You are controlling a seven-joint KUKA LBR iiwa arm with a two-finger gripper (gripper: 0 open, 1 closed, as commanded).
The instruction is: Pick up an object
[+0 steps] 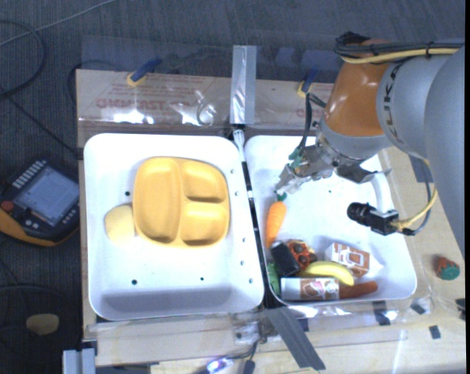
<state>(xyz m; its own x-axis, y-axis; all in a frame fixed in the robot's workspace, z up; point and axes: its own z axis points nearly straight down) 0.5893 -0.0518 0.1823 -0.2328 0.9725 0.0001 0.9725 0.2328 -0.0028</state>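
My gripper (pixel 291 179) hangs over the right bin (pixel 390 209), near its left side, just above the leafy top of a toy carrot (pixel 274 222). Its fingers point down and to the left, with nothing between them that I can make out. The carrot lies along the bin's left wall. At the bin's front lie a banana (pixel 328 269), a small carton (pixel 350 258), a dark toy (pixel 289 257), a white box (pixel 316 289) and a red sausage-like piece (pixel 363 289).
The left bin (pixel 110 287) holds a yellow divided tray (pixel 180 199) and a pale round object (pixel 119 224). A black camera unit (pixel 372 216) hangs off the arm over the right bin. A handheld controller (pixel 40 201) lies left of the bench.
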